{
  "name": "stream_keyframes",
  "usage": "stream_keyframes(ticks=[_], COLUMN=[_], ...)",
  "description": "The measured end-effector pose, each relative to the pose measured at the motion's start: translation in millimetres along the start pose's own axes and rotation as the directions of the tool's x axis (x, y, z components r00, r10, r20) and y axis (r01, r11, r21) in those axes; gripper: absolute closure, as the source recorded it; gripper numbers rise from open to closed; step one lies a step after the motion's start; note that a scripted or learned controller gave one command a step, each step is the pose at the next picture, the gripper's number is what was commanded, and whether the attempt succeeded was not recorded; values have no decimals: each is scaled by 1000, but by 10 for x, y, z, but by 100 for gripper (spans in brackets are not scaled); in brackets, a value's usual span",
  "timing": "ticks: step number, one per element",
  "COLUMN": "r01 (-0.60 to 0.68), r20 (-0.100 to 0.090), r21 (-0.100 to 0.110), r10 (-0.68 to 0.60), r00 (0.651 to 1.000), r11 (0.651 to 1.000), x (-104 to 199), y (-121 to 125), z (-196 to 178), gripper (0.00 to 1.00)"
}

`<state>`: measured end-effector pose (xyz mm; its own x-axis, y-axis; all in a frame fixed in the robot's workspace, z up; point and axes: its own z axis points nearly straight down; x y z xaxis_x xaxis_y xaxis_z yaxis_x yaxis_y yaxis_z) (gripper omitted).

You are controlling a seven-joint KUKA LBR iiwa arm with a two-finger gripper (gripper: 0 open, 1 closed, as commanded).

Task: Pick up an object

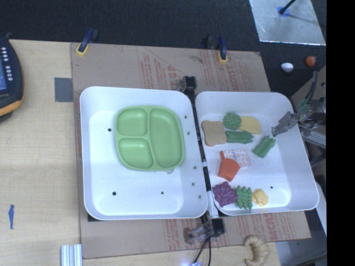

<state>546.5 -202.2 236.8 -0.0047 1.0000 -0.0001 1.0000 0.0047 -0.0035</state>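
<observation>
The robot's metal gripper point(279, 127) is silver-grey, with slim tapered fingers point(283, 122) that narrow to thin tips. Behind them sits a blocky pale-grey wrist housing point(312, 119) with dark joints, partly blurred, so any screws or markings cannot be made out.

bright even light, soft shadows, slightly blurry

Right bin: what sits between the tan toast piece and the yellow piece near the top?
In the camera view, a green leafy toy vegetable lies between the toast piece and the yellow piece, touching or overlapping both.
</observation>
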Motion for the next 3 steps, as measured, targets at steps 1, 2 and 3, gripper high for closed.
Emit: stream_keyframes(ticks=[1, 2, 3], r01=[2, 4, -2], r20=[3, 2, 1], r21=[-8, -9, -4], r10=[-2, -4, 2], r00=[1000, 1000, 1000], r11=[1000, 1000, 1000], x=[526, 480, 263], y=[727, 1136, 1110], z=[665, 1403, 1436], gripper=[0, 0, 0])
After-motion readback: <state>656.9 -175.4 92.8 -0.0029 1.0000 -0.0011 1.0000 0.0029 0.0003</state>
